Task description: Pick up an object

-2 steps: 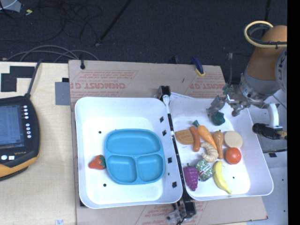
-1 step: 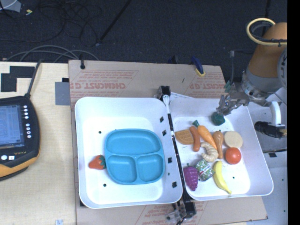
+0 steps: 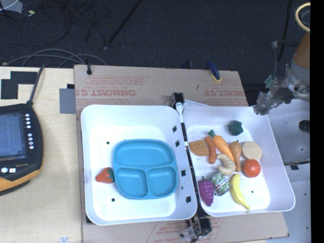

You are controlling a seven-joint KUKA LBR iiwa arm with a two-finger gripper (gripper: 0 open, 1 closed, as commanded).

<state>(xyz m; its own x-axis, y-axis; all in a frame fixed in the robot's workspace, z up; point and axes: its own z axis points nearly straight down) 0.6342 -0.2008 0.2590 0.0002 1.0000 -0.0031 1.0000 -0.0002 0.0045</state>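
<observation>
Bins sit side by side on my feed, and the arm (image 3: 298,59) comes in at the upper right, its orange band showing above the wrist. I see the gripper (image 3: 263,105) hanging beyond the right bin's (image 3: 281,199) top right corner, over the bench rather than over the toys, and at this size I cannot tell how it is set; nothing visible sits in it. Right bin holds the pile: a dark green piece (image 3: 235,127) near the top, two carrots (image 3: 216,147) beside a flat tan slice (image 3: 198,148), a round beige disc (image 3: 251,150), a tomato (image 3: 251,168) just below it, a banana (image 3: 238,190) along the lower right, purple grapes (image 3: 206,192) at the lower left. Left bin (image 3: 96,120) carries a blue divided tray (image 3: 145,168) with a strawberry (image 3: 105,175) touching its left edge. A pendant (image 3: 17,143) lies well apart at far left.
</observation>
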